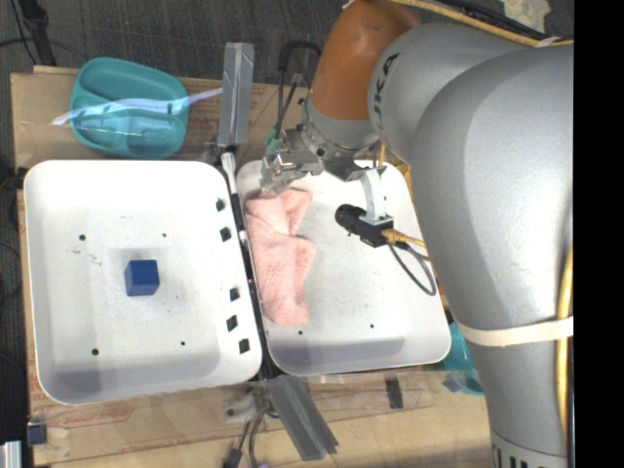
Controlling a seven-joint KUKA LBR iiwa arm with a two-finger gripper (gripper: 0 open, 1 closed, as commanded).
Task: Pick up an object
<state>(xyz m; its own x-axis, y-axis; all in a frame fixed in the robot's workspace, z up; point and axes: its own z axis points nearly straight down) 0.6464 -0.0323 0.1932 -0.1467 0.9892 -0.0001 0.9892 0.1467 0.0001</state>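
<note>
fingers (283, 169) low at the top edge of the pink cloth (283, 252), their spread impossible to tell

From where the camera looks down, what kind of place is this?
Probably a robot test bench in a lab: a big grey arm reaches over two white bins, one holding a blue block, the other a pink cloth.
</note>
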